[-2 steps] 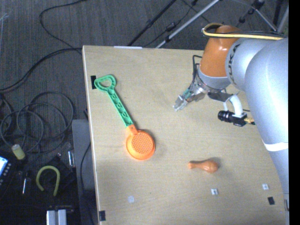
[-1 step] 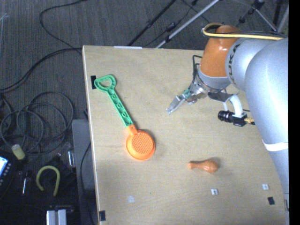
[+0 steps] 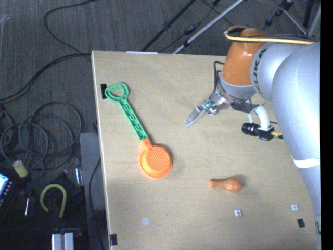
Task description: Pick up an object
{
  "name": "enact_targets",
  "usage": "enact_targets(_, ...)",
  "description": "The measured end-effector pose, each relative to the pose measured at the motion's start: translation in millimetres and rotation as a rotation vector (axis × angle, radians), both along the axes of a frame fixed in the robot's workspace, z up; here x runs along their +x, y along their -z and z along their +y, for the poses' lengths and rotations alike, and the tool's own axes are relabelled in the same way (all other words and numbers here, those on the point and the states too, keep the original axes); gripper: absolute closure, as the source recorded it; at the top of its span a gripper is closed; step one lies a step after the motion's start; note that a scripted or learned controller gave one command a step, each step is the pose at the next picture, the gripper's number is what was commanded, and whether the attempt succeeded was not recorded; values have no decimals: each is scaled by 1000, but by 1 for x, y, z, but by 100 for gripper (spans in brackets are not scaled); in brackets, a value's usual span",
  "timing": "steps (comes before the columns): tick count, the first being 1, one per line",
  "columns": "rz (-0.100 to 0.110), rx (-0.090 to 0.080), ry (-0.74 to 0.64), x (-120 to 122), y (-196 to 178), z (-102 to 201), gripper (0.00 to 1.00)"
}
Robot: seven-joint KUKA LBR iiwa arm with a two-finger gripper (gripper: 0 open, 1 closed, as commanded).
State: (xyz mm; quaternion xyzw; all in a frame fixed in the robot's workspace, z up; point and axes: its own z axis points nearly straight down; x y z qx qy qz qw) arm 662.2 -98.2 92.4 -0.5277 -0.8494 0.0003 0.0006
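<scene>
A toy sieve lies on the left of the wooden benchtop, its green handle (image 3: pixel 130 116) running down to a round orange head (image 3: pixel 155 161). A small orange drumstick-shaped toy (image 3: pixel 227 184) lies on its side toward the front right. My gripper (image 3: pixel 193 117) hangs over bare wood near the middle of the bench, slanting down and to the left from the orange-banded wrist (image 3: pixel 242 56). It sits to the right of the sieve and well behind the drumstick toy, touching neither. Nothing shows in the gripper.
The grey arm (image 3: pixel 296 103) covers the bench's right side. The bench's left edge (image 3: pixel 99 139) drops to a carpeted floor with cables (image 3: pixel 41 124) and tripod legs (image 3: pixel 229 7). Bare wood lies between the two toys.
</scene>
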Motion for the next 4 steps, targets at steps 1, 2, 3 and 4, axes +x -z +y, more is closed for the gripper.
enact_targets(1,0,0,0,0,0,0,0)
enact_targets(2,-1,0,1,0,-9,0,100)
enact_targets(3,-1,-1,1,0,-9,0,0)
enact_targets(4,-1,-1,1,0,-9,0,0)
